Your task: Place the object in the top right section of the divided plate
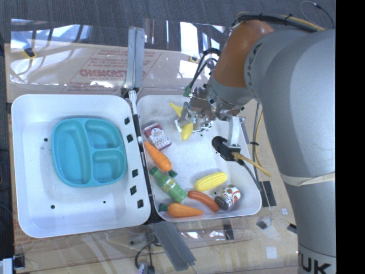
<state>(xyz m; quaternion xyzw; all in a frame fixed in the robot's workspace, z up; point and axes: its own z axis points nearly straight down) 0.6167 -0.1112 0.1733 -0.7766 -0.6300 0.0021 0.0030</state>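
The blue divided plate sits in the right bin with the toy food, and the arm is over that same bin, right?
Not quite. The camera view shows the blue divided plate alone in the left bin. The toy food, such as the corn and carrot, lies in the right bin, and the arm's gripper is over that one.

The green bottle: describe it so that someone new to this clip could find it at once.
Look in the right bin, along its left wall. The green bottle lies on its side between two carrots, one above and one below. It is the only green item there.
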